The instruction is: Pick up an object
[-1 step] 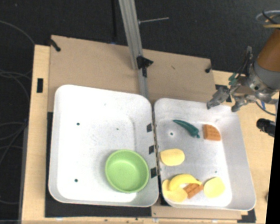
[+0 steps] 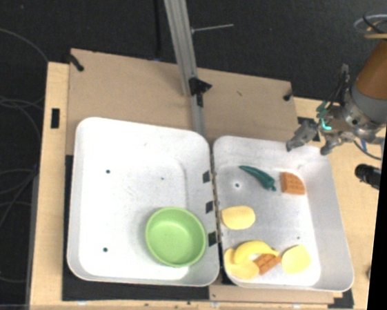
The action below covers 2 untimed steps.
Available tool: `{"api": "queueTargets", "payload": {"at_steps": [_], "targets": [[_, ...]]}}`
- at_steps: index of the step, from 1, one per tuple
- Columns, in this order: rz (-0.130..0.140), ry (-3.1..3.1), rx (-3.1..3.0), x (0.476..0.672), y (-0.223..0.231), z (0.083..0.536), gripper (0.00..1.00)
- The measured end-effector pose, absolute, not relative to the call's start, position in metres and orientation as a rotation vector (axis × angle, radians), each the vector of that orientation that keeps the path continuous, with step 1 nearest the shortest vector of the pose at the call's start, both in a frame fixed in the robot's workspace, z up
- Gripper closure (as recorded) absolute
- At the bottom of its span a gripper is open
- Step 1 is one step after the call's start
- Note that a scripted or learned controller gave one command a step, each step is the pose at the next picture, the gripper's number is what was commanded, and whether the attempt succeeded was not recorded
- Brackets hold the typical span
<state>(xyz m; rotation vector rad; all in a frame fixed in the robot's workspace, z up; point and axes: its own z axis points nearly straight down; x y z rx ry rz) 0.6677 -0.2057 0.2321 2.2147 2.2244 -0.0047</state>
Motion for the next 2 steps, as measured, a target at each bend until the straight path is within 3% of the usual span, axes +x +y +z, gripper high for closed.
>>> {"api": "queueTargets", "payload": {"at_steps": [2], "targets": [[-0.006, 2.226, 2.217, 0.669, -0.204, 0.138, 0.0]]}}
